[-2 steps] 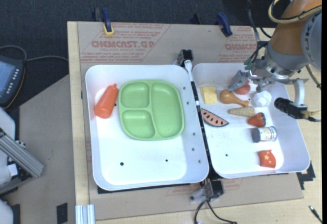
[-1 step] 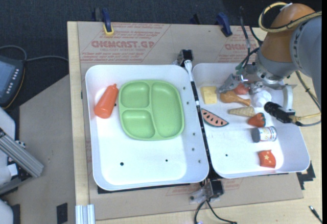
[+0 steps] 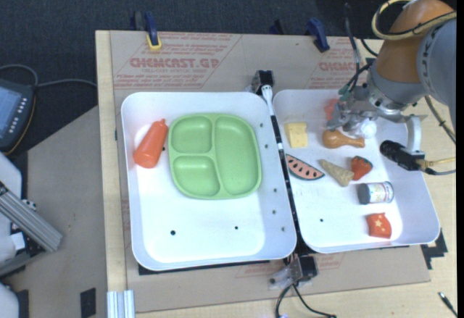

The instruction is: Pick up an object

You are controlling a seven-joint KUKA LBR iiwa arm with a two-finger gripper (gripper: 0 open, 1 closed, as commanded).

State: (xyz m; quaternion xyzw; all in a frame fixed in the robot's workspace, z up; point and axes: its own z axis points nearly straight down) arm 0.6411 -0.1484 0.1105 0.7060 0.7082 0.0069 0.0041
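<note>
My gripper (image 3: 349, 119) hangs low over the back of the right bin (image 3: 406, 233), right above the brown chicken drumstick (image 3: 341, 139) and seemingly touching its top. A small red piece (image 3: 331, 109) peeks out just left of the gripper. Other objects in this bin are a yellow cheese block (image 3: 296, 134), a watermelon slice (image 3: 303, 168), a tan wedge (image 3: 336, 172), a red strawberry-like piece (image 3: 361, 166), a small can lying on its side (image 3: 375, 193) and a red piece (image 3: 379, 224). The arm hides part of the bin's back corner.
The left bin (image 3: 203, 237) holds a green divided plate (image 3: 215, 156) and an orange bottle-shaped toy (image 3: 150, 143) at its left side. A black bar (image 3: 275, 143) separates the bins. Blue clamps (image 3: 152, 28) hold the board's far edge.
</note>
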